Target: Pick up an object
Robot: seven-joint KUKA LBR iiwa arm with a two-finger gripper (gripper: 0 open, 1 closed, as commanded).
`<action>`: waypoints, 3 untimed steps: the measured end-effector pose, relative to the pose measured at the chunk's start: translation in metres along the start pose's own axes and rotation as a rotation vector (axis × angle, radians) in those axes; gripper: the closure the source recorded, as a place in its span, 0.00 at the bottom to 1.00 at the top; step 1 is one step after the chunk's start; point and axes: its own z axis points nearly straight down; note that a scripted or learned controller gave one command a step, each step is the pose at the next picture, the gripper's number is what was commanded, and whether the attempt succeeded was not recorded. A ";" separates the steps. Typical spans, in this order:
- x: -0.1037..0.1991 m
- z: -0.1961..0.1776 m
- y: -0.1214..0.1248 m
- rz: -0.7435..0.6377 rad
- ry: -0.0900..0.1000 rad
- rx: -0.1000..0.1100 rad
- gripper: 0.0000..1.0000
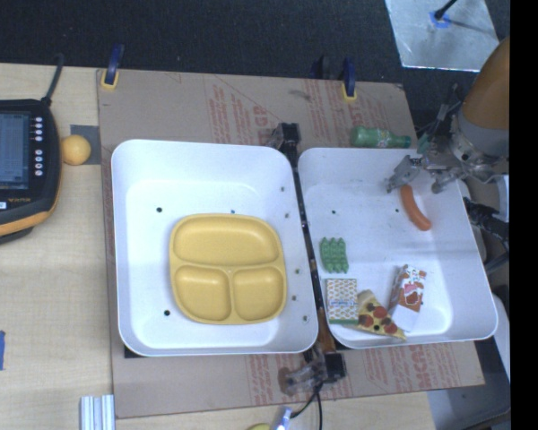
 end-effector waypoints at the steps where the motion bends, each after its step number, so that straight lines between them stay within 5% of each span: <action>1: 0.000 -0.006 0.006 0.001 0.000 -0.002 0.00; 2: 0.000 -0.001 -0.003 0.001 0.000 0.001 0.00; 3: 0.000 -0.012 -0.003 -0.001 0.000 0.001 1.00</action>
